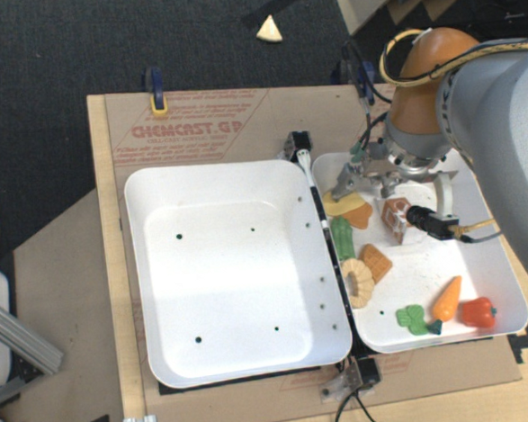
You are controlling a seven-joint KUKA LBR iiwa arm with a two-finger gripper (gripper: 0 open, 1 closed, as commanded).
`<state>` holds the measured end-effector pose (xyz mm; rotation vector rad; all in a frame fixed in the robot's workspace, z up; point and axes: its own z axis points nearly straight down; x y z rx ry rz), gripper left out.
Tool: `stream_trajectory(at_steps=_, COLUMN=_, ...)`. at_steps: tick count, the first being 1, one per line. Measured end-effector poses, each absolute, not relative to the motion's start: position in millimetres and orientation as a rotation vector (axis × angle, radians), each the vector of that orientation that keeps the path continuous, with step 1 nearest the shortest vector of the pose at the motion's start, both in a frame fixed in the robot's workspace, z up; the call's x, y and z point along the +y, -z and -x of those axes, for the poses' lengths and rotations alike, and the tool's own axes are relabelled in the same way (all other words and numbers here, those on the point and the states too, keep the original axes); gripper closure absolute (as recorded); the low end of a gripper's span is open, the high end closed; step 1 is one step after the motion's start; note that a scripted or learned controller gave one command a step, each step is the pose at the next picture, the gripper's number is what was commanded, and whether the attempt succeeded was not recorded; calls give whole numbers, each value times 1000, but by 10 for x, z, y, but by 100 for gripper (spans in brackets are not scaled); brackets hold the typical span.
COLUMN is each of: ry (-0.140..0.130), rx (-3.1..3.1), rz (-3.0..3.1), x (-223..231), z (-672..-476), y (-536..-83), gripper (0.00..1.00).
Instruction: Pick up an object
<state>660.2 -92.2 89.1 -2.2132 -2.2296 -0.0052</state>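
My gripper (368, 187) hangs over the far left part of the right bin (508, 280), with its fingers spread open and nothing between them. Just below it lie a yellow-and-orange wedge (351, 211) and a brown-and-white piece (395, 219). Further toward the front are a green stick (342, 239), a tan waffle-like piece (375, 262), a cream lump (359, 283), a green leafy piece (412, 317), an orange carrot (447, 298) and a red piece (477, 311).
The left bin (150, 259) stands beside the right one, with a black divider rail (324, 237) between them. Both rest on a brown board (195, 120). The grey arm (492, 117) covers the right bin's far right corner.
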Motion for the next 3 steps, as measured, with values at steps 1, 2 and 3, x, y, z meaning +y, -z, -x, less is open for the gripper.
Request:
stream_trajectory(at_steps=1, ry=7, rx=-2220, rz=2229, x=-1325, z=-6085, y=-886, gripper=0)
stream_trajectory(at_steps=2, ry=-3, rx=-2218, rz=2217, x=-942, z=-5449, y=-844, gripper=0)
stream_trajectory(at_steps=3, ry=-5, rx=-2211, rz=2224, x=-1340, z=-4754, y=-845, gripper=0)
